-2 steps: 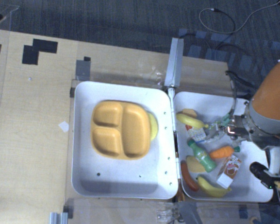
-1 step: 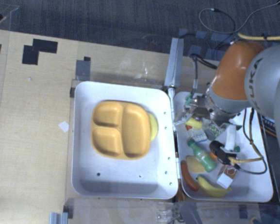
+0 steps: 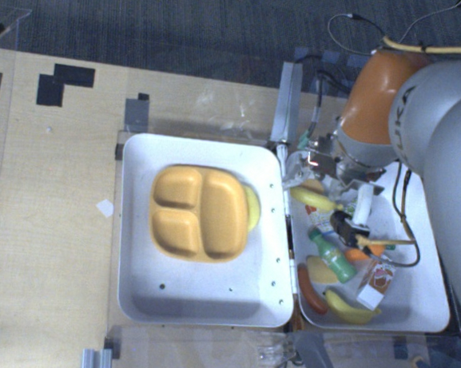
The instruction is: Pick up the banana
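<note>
The banana (image 3: 313,198) is seen lying in the right bin (image 3: 428,305), not yet lifted. The pincer (image 3: 339,181) is poised just above it; its state cannot be told.

You are looking at a robotics lab. A pale wooden worktop (image 3: 50,227) carries two shallow white bins (image 3: 204,297), bracketed in place by metal rails (image 3: 284,104) at twelve o'clock. Black marker patches (image 3: 63,83) sit at ten o'clock, loose cables (image 3: 364,27) trail at one o'clock, and grey carpet (image 3: 149,12) lies beyond.
</note>
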Robot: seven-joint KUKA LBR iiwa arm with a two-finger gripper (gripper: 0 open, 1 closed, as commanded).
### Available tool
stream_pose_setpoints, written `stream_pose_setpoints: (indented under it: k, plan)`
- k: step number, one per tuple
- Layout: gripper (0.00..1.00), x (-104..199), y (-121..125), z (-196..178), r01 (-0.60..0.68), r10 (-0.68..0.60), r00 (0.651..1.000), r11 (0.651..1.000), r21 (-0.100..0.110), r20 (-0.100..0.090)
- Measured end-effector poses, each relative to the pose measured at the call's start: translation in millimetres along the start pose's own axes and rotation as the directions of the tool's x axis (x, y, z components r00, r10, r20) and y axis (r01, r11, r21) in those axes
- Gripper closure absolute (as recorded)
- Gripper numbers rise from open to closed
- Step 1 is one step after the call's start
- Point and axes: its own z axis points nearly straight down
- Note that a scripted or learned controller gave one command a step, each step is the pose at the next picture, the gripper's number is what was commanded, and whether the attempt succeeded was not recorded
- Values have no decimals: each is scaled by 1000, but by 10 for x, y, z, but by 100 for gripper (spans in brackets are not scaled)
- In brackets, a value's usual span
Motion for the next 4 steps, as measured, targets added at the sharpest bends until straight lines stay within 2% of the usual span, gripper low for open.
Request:
stream_pose_setpoints:
  k: [1, 2, 3, 4]
  plan:
    - [0, -413, -132, 2, 11, -11, 1000, 1000, 1, 1]
    - [0, -825, 9, 630, 12, -12, 1000, 1000, -22, 1]
    - [0, -818, 563, 874, -105, 105, 994, 994, 8, -2]
    - [100, -776, 581, 739, -97, 97, 995, 995, 5, -8]
